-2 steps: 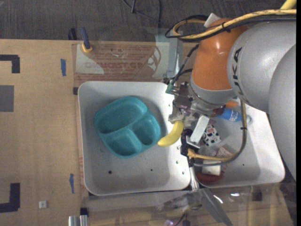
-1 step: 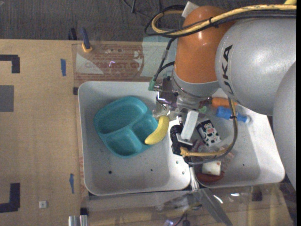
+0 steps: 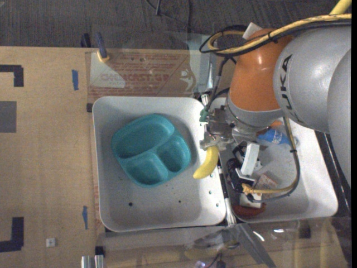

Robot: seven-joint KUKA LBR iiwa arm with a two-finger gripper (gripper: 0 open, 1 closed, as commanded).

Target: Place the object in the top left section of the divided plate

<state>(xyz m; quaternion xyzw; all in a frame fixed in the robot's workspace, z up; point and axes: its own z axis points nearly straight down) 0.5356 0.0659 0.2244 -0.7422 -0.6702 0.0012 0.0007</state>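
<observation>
Right, my pincer (image 3: 211, 145) seems clamped on the banana (image 3: 207, 164), dangling it beside the teal divided plate (image 3: 150, 148), short of its sections.

a pale wooden tabletop (image 3: 44, 149) carries two shallow white bins side by side: the left bin (image 3: 111, 200) toward 9 o'clock, the right bin (image 3: 318, 188) toward 3 o'clock. blue tape strips (image 3: 75, 80) and black corner marks (image 3: 14, 74) lie on the tabletop toward 9 o'clock.

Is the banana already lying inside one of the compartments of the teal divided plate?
No, the banana hangs beside the plate, over the left bin's right edge.
</observation>
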